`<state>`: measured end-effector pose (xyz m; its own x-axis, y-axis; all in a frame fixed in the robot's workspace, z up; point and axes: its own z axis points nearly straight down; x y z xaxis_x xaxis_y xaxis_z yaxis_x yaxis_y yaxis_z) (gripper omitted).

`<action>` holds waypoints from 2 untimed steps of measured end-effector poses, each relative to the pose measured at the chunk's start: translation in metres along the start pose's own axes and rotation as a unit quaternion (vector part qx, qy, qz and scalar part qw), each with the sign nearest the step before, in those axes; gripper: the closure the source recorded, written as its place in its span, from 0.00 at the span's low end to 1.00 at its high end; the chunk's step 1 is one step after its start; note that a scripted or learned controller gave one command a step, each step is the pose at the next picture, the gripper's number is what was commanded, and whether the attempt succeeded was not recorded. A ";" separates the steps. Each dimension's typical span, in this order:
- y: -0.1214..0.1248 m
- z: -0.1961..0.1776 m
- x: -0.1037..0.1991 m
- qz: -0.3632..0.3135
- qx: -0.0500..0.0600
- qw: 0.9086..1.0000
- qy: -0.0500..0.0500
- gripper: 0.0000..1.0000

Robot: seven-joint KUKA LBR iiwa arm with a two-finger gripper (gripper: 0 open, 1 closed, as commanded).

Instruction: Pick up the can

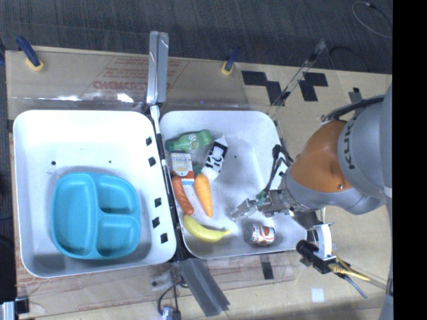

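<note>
Two shallow white bins are sitting side by side on my bench, the left bin holding a blue divided tray. My arm is reaching in from the right over the right bin, and my gripper is hovering near the bin's lower right part. How wide it is standing I cannot tell from this slant. The can is lying on its side just below the gripper, close to the bin's near wall, apart from the tool. Left of it a banana, two carrots, a green packet and a small carton are lying along the bin's left side.
</note>
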<state>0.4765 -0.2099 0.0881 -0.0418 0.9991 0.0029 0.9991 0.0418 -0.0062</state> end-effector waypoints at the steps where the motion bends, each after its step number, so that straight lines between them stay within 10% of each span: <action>1: 0.000 0.000 0.000 0.000 0.000 1.000 0.000 0.00; 2: 0.000 0.000 -0.001 -0.004 0.000 1.000 0.000 0.00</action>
<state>0.4762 -0.2106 0.0879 -0.0495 0.9988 0.0025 0.9988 0.0495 -0.0057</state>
